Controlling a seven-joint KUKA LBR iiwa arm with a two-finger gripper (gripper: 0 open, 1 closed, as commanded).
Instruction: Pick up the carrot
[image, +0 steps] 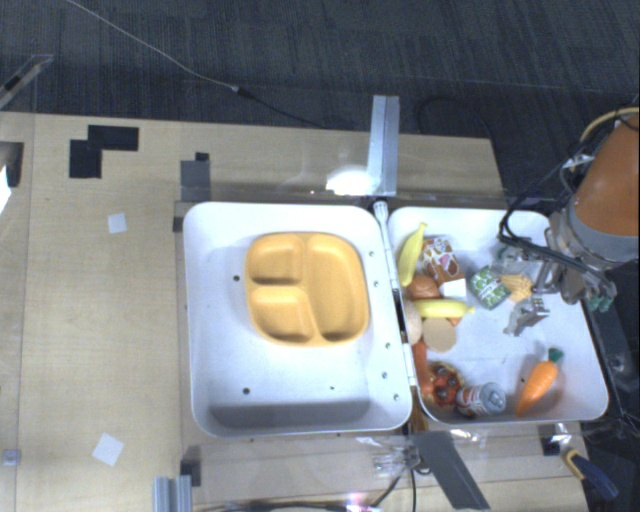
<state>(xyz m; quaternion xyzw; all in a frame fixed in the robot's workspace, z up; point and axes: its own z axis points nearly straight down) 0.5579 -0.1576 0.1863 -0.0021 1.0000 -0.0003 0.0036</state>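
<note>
Carrot (538, 384) lay nearest the camera's edge of the right bin (590, 405), in its near right corner, orange body slanting up to the right with a small green top at its upper end. It rested free on the white floor, with a small can (487, 399) just beside its lower tip and nothing lying over it. Its tapered, smooth shape suggested a toy that would want a grip across the thick middle rather than at the narrow tip.

Gripper (527, 316) hung farther back over the middle of the same bin, apart from the carrot and beyond its green top. Its fingers read as a small grey tangle, and whether they stood wide or narrow could not be told; nothing was seen between them. The step in hand looked like the approach, with the grasp not yet made. The next move would likely call for travel toward the near right corner, a turn of the wrist to set the fingers across the slanted body, then a descent.

Farther on lay a banana (410, 252) against the bin's left wall and a green packet (489, 287). In the left bin (210, 330) sat a yellow divided plate (304, 287).
</note>
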